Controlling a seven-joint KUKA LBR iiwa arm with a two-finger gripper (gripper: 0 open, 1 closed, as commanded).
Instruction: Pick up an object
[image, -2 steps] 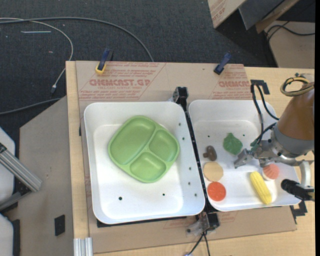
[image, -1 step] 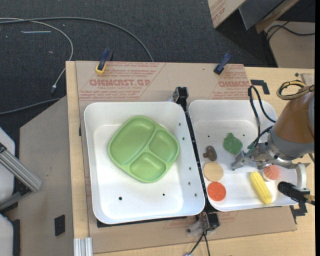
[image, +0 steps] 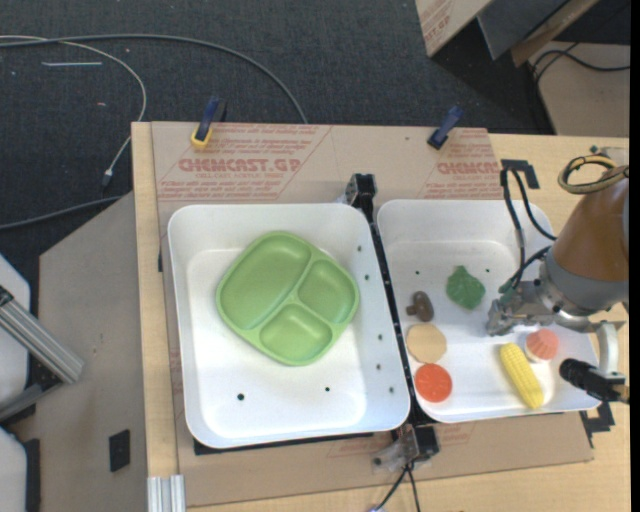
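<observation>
white bins on a cardboard-covered bench

white plastic forms both shallow bins, which we see side by side on a bench (image: 300, 165) covered in brown printed cardboard held by blue clamps (image: 207, 120) at its far edge. beyond the bench we note dark carpet crossed by a thin pale cable (image: 130, 70). the left bin (image: 190, 300) holds a green divided plate (image: 288, 297), lying flat near its middle. in the right bin (image: 440, 225) we find a green broccoli-like piece (image: 464, 287), a small brown item (image: 420, 305), a tan disc (image: 427, 343), a red-orange disc (image: 433, 381), a yellow corn cob (image: 523, 375) and a pinkish round piece (image: 542, 345). the arm (image: 595, 250) enters from the right, and its gripper (image: 508, 318) sits low over the right bin, between the broccoli piece and the corn cob, just beside the pinkish piece. we cannot tell how wide the claw stands, nor whether anything lies within it.
</observation>
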